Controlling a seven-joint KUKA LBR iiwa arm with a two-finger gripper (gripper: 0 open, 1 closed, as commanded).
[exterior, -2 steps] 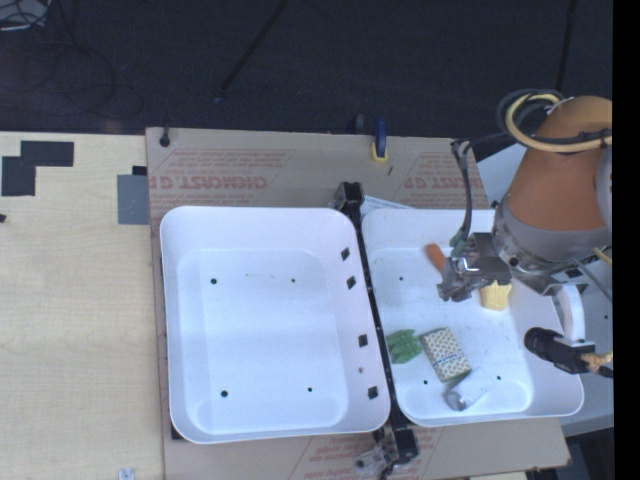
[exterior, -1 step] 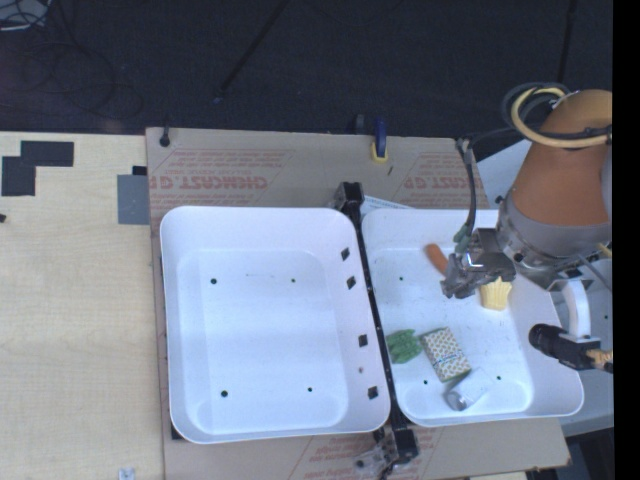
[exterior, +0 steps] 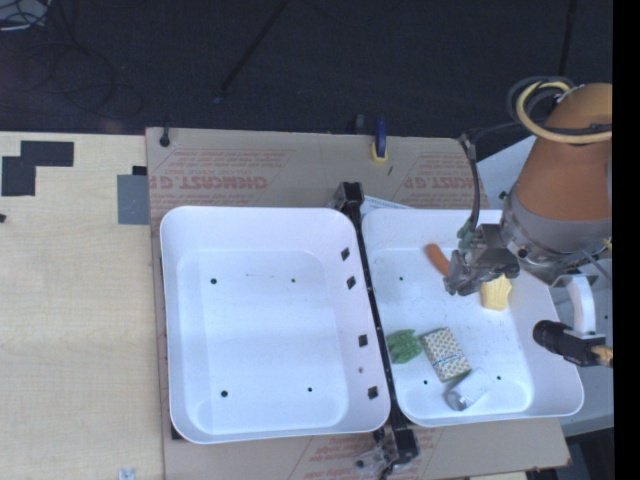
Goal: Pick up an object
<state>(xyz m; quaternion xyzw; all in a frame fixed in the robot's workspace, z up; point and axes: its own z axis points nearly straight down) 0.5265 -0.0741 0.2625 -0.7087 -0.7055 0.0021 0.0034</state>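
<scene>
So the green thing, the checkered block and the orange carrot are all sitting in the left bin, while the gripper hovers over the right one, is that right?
Not quite. The camera view shows the green thing, the checkered block and the orange carrot in the right bin, not the left bin. The gripper does hang over the right bin.

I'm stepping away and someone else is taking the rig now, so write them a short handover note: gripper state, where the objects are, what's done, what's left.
Gripper: low over the right bin, between the orange piece and the yellow piece. Nothing visible between its fingers; open or shut can't be told.
Objects, all in the right bin: orange piece near the back, yellow piece beside the gripper, green piece by the divider, patterned block next to it, grey piece at the front.
Done: arm is positioned over the objects.
Left: the pick itself; nothing is lifted yet.
</scene>
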